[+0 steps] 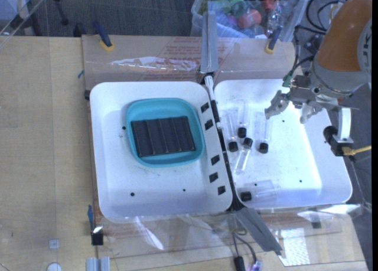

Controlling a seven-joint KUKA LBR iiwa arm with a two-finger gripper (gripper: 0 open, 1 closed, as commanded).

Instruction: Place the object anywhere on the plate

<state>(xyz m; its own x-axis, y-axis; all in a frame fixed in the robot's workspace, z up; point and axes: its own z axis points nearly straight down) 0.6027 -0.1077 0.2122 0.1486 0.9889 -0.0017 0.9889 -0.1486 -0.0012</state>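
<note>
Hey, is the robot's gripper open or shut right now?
Open: the gripper hangs over the right bin with its two fingers spread apart, nothing between them.

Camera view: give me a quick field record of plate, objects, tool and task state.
plate: teal plate in left bin, carrying a dark ribbed block
objects: clear vials with black caps scattered in right bin
tool: tool over right bin, fingers spread, nothing between them
task state: no vial on plate yet
</note>
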